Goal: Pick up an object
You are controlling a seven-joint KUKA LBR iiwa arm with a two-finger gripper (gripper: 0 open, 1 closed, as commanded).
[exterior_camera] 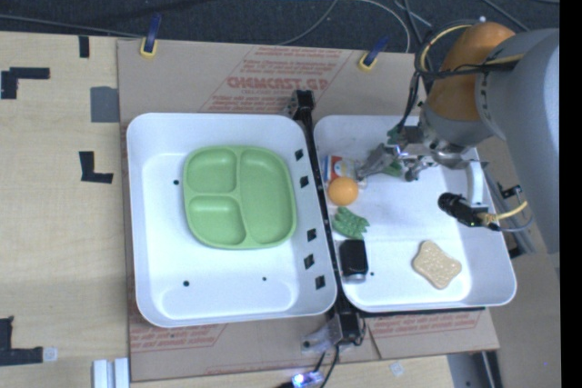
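Right bin (pixel 491 286): green toy (pixel 350 222), long axis upper-left to lower-right.

Red print on cardboard sheet (pixel 273 77) under bins — too blurred, no legible text anywhere.

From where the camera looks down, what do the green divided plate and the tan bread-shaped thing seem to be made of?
The green divided plate looks like moulded plastic: one even colour, soft sheen, rounded compartment ridges. The tan bread-shaped thing looks like a toy slice, perhaps foam or plastic: matte, speckled face with a darker crust edge. Too small to say which.
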